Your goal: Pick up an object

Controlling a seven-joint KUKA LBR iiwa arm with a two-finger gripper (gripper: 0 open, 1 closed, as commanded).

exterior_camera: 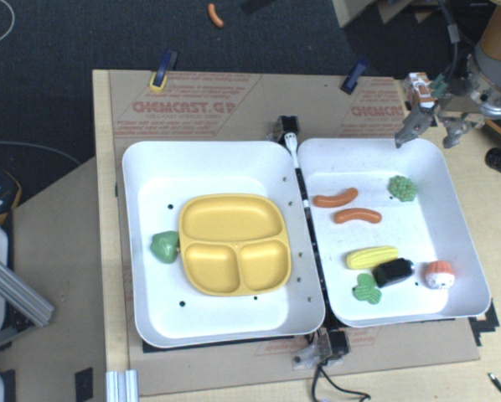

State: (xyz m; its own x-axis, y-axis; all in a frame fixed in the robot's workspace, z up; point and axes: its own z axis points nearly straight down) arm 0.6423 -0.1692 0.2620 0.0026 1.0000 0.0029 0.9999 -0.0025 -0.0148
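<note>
On the brown board that covers the counter (234,99), red lettering reads "CHEMCAST GP" above the left bin, and the same print runs again, partly cut off, above the right bin. A yellow clamp (158,79) and a blue one (353,77) pinch the board's far edge.

The right bin (460,216) holds the loose pieces: two orange-red sausages (335,198) lying one just behind the other, a green broccoli floret (402,188) near the far corner, a yellow corn cob (371,257), a black block (392,271) touching the cob's near side, a second small green piece (367,290) just beside the block, and an orange-and-white sushi-like piece (438,275) toward the bin's right wall. All of them rest flat on the white floor.

The left bin (142,191) carries a yellow three-compartment tray (234,243) with a green lump (165,246) touching its left rim.

The tool (427,132) hangs over the far right corner of the right bin, well apart from every piece, its two fingers spread and gripping nothing.
</note>
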